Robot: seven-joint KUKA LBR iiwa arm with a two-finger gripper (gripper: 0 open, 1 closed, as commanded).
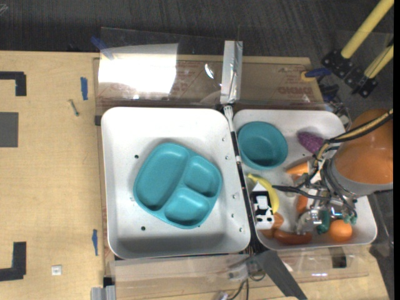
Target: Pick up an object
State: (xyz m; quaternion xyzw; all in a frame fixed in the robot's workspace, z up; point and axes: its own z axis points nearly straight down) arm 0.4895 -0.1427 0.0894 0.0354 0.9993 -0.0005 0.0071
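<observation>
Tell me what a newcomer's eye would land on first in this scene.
First, the big teal divided plate lying alone in the left bin. Next, the teal bowl at the top of the right bin, above a clutter of toy food: a banana, a purple piece and an orange fruit. Last, the arm's orange band at the right edge, with the gripper down in that clutter.

Two white bins (119, 130) side by side on a wooden bench (44, 167); yellow poles (369, 20) crossing dark floor at upper right.
</observation>
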